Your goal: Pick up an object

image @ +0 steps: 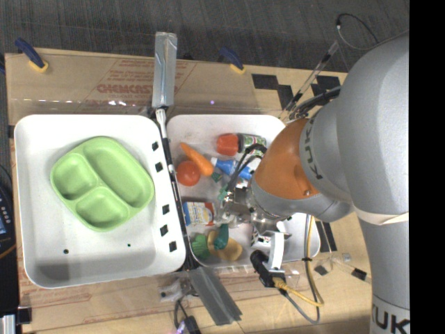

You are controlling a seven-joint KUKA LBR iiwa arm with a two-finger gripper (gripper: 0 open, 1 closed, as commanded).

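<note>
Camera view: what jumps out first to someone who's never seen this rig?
The grey arm with its orange band dominates the right, bent over the right bin and covering much of it. In the left bin lies a bright green divided plate, alone. Small items crowd the right bin's left part: an orange carrot beside a red ball.

Small toys [197, 160] crowding right bin [208, 125]
</note>
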